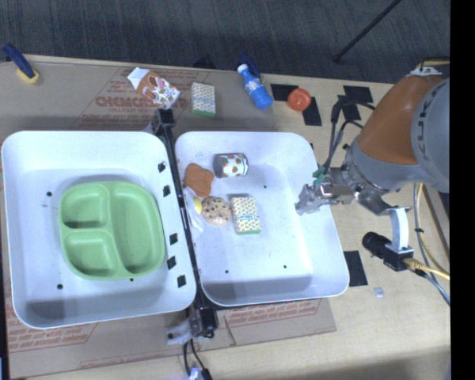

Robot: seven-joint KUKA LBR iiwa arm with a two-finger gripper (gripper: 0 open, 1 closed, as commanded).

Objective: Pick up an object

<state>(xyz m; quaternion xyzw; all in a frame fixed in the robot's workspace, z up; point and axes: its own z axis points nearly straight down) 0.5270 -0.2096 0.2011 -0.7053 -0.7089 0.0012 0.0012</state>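
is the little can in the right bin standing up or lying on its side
Lying on its side. The small white can with red spots rests lengthwise on the floor of the right white bin, its grey end facing the camera view's left.

**Camera view: single fixed overhead**

Mounted above the bench (356,307), looking down at a slant. Far enough back to take in both white bins (257,279) whole, plus bench margin beyond them. Arm (404,133) entering right of the bins.

glossy white plastic bins (324,260), matt green plastic tray (111,229), brown cardboard bench (103,105)
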